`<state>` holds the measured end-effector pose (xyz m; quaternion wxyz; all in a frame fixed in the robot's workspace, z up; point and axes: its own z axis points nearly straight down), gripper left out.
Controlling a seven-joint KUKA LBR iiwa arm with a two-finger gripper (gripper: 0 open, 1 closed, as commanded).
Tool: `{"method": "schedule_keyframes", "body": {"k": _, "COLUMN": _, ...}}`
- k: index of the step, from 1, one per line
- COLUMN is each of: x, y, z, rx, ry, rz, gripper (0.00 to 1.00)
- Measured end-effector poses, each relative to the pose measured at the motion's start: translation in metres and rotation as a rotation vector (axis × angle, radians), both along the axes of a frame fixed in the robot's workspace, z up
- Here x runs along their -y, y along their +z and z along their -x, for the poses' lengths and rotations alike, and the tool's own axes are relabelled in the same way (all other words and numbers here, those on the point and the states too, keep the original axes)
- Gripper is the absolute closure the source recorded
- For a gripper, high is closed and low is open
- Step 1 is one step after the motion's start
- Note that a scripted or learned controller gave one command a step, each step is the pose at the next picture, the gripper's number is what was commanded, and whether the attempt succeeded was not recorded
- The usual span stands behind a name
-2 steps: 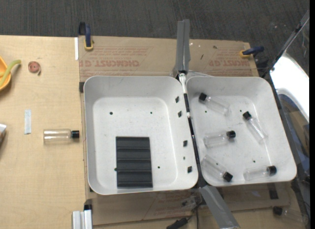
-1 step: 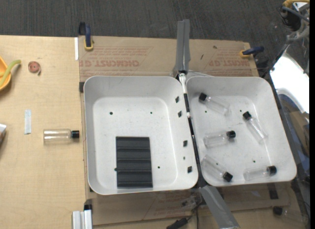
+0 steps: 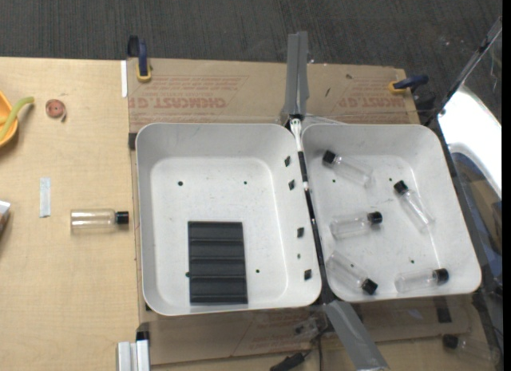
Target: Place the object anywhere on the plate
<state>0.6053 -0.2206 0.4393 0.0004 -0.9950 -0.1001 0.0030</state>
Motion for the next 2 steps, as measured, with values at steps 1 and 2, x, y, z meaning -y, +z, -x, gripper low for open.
{"method": "schedule_keyframes", "body": {"k": 1, "x": -0.114, "y": 0.001, "z": -0.041, "rx": 0.003, "ry": 0.038, "rz": 0.0, "gripper": 0.0}}
{"method": "schedule_keyframes", "body": {"k": 2, "x": -0.03, "y": 0.001, "z": 0.011, "rx": 0.0, "ry": 0.0, "rz": 0.0, "gripper": 0.0}}
